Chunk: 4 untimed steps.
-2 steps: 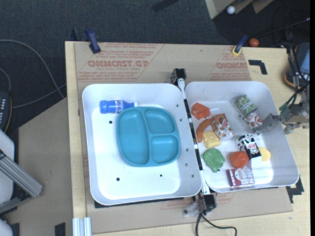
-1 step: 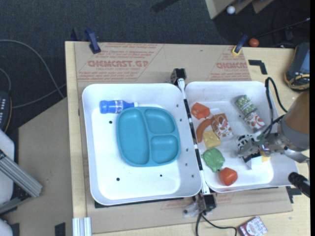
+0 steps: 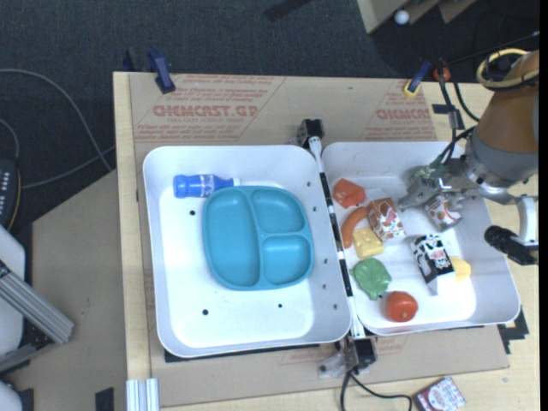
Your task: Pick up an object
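Camera view puts my arm [image 3: 505, 127] coming in from three o'clock over the right bin [image 3: 488, 306], with the gripper [image 3: 425, 181] low near that bin's twelve o'clock side. I can't tell from here how the jaws stand; the metal at the tip blurs together, and I see nothing caught in it.

The nearest pick, as I judge it, is the small red-and-white carton [image 3: 387, 219], lying just at seven o'clock from the tip and close beside it. Its long axis seems to run roughly from eleven to five o'clock, so I'd want the jaws closing across that line. A crumpled red-and-white packet [image 3: 444, 211] sits about as near, at five o'clock from the tip, tucked under the wrist.

Further off lie a red-orange piece [image 3: 348, 193] at nine o'clock of the gripper, an orange carrot shape [image 3: 353, 223] and a yellow block [image 3: 369, 244] touching the carton's lower side, a black-and-white carton [image 3: 432, 258], a green lump [image 3: 372, 276] and a tomato [image 3: 401, 306].

The left bin [image 3: 171, 306] holds a blue divided tray [image 3: 257, 236] and a blue bottle [image 3: 199, 185], well apart from my reach.
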{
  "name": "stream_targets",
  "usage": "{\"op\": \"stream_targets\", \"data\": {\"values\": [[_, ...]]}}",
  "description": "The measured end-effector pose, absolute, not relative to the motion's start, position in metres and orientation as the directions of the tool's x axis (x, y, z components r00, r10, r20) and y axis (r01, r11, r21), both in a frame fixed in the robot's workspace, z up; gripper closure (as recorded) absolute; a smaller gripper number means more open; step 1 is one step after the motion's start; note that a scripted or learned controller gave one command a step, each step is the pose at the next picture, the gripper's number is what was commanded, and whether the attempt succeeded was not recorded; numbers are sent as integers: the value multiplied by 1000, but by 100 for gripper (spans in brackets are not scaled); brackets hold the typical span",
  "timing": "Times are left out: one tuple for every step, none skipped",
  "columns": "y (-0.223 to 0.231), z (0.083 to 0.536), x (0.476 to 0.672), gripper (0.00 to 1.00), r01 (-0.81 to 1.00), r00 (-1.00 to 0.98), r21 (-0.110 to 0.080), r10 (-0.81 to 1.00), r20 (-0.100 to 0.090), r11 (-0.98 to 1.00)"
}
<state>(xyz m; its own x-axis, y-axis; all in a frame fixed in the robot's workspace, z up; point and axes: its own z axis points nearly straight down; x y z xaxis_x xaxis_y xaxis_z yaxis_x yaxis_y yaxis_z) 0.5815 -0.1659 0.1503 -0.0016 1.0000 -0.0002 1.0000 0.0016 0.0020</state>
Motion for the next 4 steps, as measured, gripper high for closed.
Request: {"op": "stream_targets", "data": {"values": [[-174, 93, 657, 0, 1000, -1, 1, 1000, -1, 1], [-172, 85, 623, 0, 1000, -1, -1, 1000, 0, 1], [-172, 95, 624, 100, 1000, -1, 1, 1000, -2, 1], [-168, 92, 640, 100, 1000, -2, 2, 1000, -2, 2]]}}
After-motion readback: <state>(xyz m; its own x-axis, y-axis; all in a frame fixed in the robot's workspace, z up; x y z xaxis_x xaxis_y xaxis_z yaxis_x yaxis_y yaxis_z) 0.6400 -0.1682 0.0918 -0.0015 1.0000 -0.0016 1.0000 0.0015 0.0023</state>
